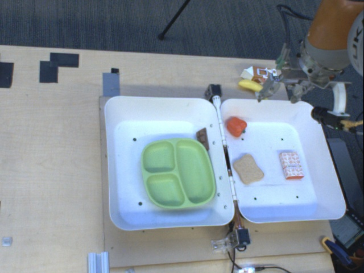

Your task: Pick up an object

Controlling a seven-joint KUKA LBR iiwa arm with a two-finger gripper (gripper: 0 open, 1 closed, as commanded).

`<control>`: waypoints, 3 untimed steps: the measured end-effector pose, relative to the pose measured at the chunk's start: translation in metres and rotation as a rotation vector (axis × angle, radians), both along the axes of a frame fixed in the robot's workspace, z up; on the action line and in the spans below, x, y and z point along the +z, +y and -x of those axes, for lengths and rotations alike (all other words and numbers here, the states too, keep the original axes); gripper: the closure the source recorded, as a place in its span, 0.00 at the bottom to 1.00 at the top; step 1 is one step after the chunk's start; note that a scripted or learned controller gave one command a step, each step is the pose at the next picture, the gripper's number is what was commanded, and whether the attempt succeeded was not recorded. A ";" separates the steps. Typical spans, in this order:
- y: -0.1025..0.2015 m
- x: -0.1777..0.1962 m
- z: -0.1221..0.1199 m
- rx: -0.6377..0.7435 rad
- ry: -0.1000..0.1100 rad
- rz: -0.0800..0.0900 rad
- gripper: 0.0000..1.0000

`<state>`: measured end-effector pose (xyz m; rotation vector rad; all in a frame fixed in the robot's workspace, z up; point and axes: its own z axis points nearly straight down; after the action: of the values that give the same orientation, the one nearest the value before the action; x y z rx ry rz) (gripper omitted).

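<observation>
Claw (280,90) open above right bin (324,152) rim — arm (335,21) cropped.

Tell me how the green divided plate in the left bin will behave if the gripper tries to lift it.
The green divided plate looks like rigid moulded plastic, so it probably stays stiff. Lying flat with low rounded edges, it likely offers little to pinch except its rim. Its glossy surface suggests it may slip against the left bin.

A yellow and white clutter of small items (254,79) lies on the wooden bench (51,169) at twelve o'clock of the right bin. Black tape patches (57,66) sit at the bench's ten o'clock corner.
</observation>
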<state>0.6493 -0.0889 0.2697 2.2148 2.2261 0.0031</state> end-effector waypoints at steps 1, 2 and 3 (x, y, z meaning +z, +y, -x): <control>-0.033 -0.105 0.079 -0.004 0.005 0.000 0.00; -0.038 -0.178 0.142 -0.004 -0.004 0.001 0.00; -0.036 -0.167 0.139 -0.002 -0.009 -0.002 1.00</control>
<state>0.5099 -0.1252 0.1030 2.2132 2.2206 0.0146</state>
